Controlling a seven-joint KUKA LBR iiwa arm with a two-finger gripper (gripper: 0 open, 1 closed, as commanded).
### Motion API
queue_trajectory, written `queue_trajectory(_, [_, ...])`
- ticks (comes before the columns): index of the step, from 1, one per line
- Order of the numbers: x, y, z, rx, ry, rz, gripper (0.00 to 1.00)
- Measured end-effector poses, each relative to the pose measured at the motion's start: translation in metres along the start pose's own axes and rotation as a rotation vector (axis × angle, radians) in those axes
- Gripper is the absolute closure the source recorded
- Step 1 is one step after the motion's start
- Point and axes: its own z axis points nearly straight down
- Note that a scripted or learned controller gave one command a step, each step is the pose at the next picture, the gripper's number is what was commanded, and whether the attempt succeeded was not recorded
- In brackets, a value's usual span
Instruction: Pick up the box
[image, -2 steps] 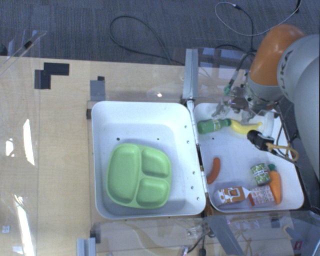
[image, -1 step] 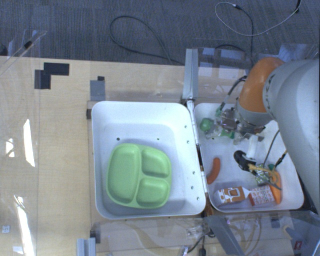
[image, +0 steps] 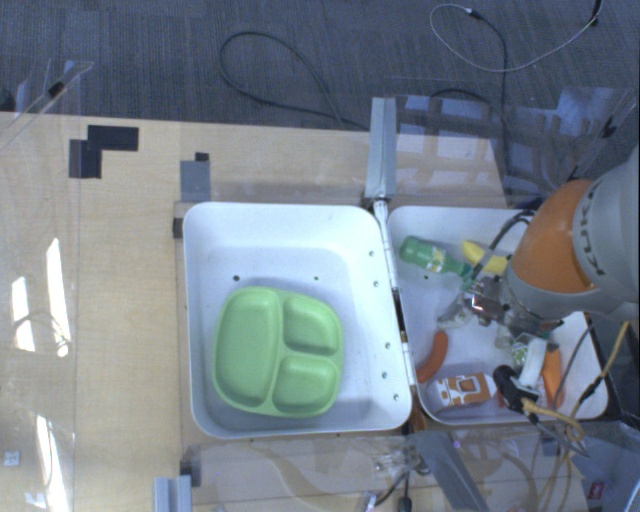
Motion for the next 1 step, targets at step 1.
queue_trajectory(1, [0.0250, 0.0615, 0.0014, -0.002, 0.001, -0.039, 0.00])
